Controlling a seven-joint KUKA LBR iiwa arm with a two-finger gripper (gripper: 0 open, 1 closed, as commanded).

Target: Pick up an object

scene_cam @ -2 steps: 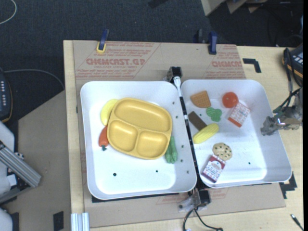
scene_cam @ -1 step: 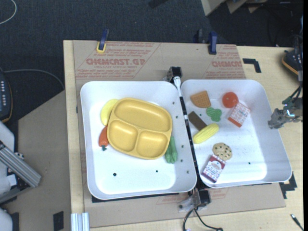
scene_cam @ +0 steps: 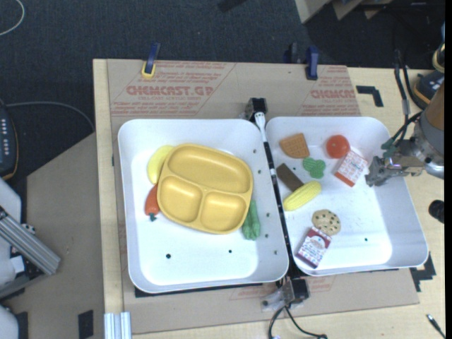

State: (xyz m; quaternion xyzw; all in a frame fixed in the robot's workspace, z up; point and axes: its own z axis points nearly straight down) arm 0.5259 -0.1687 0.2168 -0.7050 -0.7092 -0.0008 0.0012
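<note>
A robot gripper (scene_cam: 376, 173) is hovering over the right bin (scene_cam: 395, 249), its grasp impossible to tell, just beside a small red-and-white carton (scene_cam: 351, 167) that is lying near a tomato (scene_cam: 337, 145)

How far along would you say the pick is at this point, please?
Done: the hand has reached the right bin, near its right edge. In hand: nothing visibly; the nearest thing, the red-and-white carton, lies on the bin floor just left of it. Left: the whole grasp and lift. The tomato, corn and cookie also lie untouched.
</note>
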